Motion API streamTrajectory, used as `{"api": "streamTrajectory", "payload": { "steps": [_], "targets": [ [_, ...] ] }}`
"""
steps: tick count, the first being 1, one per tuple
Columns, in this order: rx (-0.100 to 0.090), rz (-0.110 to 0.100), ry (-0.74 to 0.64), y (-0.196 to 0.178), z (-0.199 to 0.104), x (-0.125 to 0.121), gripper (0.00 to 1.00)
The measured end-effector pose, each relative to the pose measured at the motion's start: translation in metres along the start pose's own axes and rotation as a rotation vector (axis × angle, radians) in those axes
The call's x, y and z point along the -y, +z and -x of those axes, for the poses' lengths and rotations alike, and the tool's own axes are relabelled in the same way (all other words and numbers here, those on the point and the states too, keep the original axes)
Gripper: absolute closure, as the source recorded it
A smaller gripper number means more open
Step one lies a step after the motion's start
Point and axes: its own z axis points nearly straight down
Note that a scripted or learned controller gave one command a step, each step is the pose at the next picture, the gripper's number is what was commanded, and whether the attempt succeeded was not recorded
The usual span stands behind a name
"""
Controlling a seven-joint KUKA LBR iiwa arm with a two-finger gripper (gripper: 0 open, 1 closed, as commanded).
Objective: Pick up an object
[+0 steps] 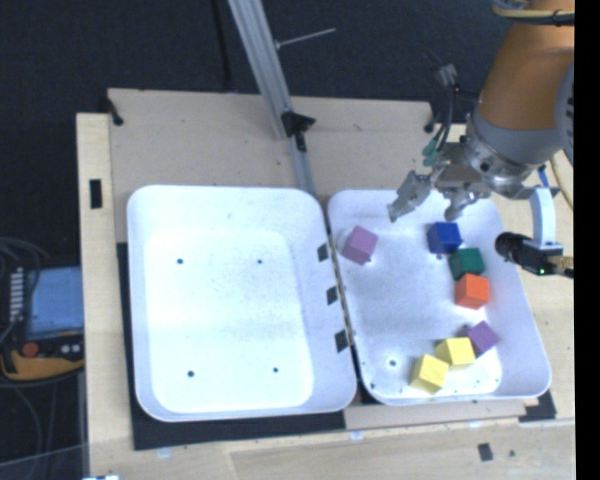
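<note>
Apparently spread open and holding nothing, the pincer [432, 200] hangs at the far edge of the right shallow white bin [380, 368]; the small blue cube [443, 236] lies just nearward of it.

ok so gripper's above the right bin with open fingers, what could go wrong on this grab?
1. The blue cube, green cube and orange cube sit packed in a line, so the open gripper may wedge on or shove a neighbour.
2. That line lies near the right bin's far wall, which could block a finger.
3. The light purple cube sits alone but close to the inner wall.
</note>
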Motion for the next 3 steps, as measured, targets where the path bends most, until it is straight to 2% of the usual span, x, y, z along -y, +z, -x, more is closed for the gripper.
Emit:
{"api": "streamTrajectory", "payload": {
  "steps": [1, 3],
  "targets": [
    [0.0, 0.001, 0.001, 0.0, 0.0, 0.0, 0.0],
    [0.0, -0.006, 0.007, 0.123, -0.003, -0.003, 0.0]
  ]
}}
